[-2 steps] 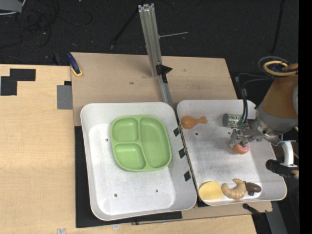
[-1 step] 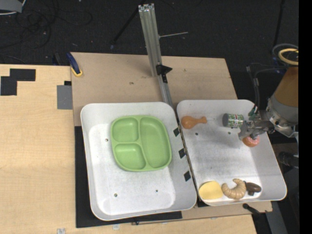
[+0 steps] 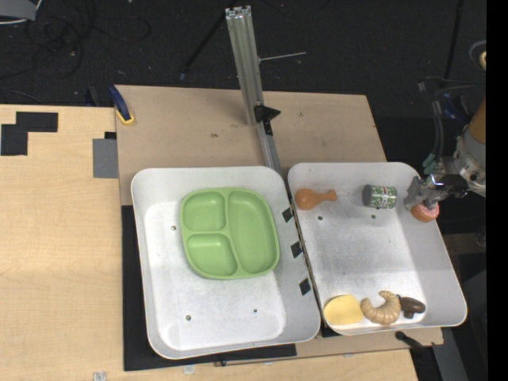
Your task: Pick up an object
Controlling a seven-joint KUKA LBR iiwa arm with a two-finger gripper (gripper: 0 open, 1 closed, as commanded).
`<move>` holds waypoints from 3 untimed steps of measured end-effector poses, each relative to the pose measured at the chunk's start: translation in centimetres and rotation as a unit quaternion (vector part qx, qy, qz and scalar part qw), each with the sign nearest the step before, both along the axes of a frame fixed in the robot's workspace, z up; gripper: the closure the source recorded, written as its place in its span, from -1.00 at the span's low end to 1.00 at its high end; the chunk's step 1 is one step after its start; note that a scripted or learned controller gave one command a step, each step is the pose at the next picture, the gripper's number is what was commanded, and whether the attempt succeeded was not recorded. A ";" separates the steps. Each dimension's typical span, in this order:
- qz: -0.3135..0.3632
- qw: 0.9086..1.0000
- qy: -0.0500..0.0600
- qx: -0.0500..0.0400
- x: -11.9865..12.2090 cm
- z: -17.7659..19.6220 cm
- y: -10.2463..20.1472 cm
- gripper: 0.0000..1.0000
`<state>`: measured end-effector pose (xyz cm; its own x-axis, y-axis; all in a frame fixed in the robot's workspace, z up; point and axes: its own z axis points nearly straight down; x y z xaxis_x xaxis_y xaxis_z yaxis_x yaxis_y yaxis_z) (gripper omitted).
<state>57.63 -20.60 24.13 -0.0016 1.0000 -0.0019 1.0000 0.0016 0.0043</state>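
Dark floor strewn with cables surrounds a tan wooden surface (image 3: 317, 125) bearing two white bins: the left bin (image 3: 159, 308) holds one green divided plate (image 3: 230, 233), and the right bin (image 3: 373, 252) holds an orange drumstick-shaped toy (image 3: 315, 198), one small green can (image 3: 381, 196), a yellow piece (image 3: 343, 311), a tan curled piece (image 3: 382, 308) and a dark piece (image 3: 412, 305). At the right bin's far right rim the claw (image 3: 425, 201) sits over a small pink thing (image 3: 426, 211), its shape hard to make out. Whether the claw is open or closed cannot be told, and the arm is cut off at the edge.
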 end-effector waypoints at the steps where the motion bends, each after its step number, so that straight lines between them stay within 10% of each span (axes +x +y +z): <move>1: 0.000 1.000 0.002 0.001 0.0 1.4 -0.1 1.00; 3: 0.002 1.000 0.003 0.002 2.3 0.3 9.9 1.00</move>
